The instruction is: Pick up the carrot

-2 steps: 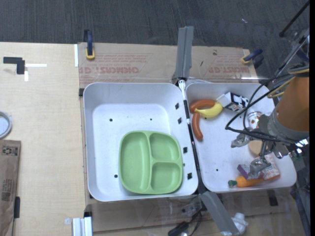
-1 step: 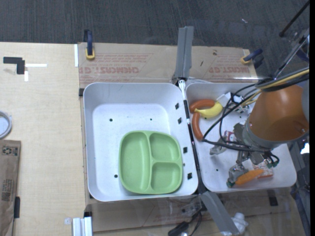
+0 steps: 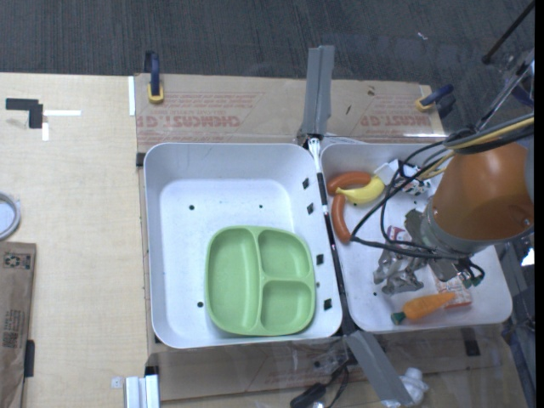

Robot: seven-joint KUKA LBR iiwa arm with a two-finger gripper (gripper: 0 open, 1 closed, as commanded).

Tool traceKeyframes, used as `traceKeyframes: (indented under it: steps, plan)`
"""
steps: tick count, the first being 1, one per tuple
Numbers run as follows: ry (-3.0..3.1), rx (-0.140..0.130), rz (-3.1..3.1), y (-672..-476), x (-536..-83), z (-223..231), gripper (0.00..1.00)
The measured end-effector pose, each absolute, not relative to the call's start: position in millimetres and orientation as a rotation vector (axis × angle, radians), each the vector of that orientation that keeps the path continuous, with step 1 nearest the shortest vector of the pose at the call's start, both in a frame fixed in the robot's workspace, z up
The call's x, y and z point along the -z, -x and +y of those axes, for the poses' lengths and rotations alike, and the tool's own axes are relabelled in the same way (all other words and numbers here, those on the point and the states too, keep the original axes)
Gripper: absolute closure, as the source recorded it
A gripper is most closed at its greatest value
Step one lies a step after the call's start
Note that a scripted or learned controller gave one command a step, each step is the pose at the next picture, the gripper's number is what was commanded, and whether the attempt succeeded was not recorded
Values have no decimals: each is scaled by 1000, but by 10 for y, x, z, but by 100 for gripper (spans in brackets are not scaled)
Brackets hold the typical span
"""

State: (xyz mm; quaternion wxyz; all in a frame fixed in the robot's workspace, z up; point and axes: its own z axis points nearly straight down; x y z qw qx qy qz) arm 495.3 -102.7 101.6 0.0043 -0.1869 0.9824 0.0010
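Observation:
The carrot (image 3: 427, 306), orange with a small green tip at its left end, lies near the front edge of the right bin (image 3: 365, 313). My gripper (image 3: 398, 274) hangs over the bin floor just above and to the left of the carrot, under the arm's orange band (image 3: 484, 194). Nothing shows held in it. Cables and the wrist hide part of the bin behind it.
A yellow banana (image 3: 361, 191) and red sausages (image 3: 340, 218) lie at the back left of the right bin. A small red and white packet (image 3: 457, 292) sits beside the carrot. The left bin (image 3: 170, 228) holds a green divided plate (image 3: 259, 279).

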Motion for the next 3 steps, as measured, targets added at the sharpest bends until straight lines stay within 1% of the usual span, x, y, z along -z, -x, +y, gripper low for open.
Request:
traceKeyframes:
  steps: [1, 2, 3]
  plan:
    - [1177, -1, 2908, -4998, -1919, -560, 100]
    - [1117, -3, 2934, -4848, -1913, -706, 100]
    - [754, -3, 3049, -4888, -1910, -178, 100]
